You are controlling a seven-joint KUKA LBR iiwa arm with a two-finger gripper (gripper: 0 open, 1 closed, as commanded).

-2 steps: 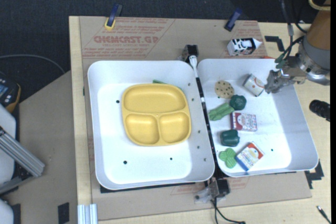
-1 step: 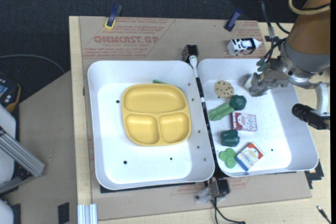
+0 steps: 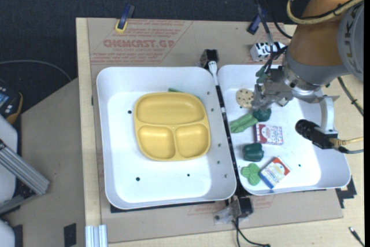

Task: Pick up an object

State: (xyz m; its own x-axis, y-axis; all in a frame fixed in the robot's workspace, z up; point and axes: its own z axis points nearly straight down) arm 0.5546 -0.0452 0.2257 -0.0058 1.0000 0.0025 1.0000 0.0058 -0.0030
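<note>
The arm is reaching in from the right over the right bin [image 3: 338, 173], its hand [image 3: 261, 102] hanging low above the toys there; whether it is wide or narrow I cannot tell. Just below it a green pickle [image 3: 241, 122] is lying beside a teal block [image 3: 262, 115]. A round cracker [image 3: 244, 97] is sitting to its left. A red card [image 3: 269, 135], a dark green lump [image 3: 252, 151], a small carton [image 3: 273, 172] and a green leaf [image 3: 250, 172] are lying further down. A yellow divided plate [image 3: 171, 125] is resting in the left bin [image 3: 115, 124].

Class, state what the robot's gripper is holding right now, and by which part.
It cannot be told: the gripper sits low over the right bin, its tip hidden among the objects.
</note>
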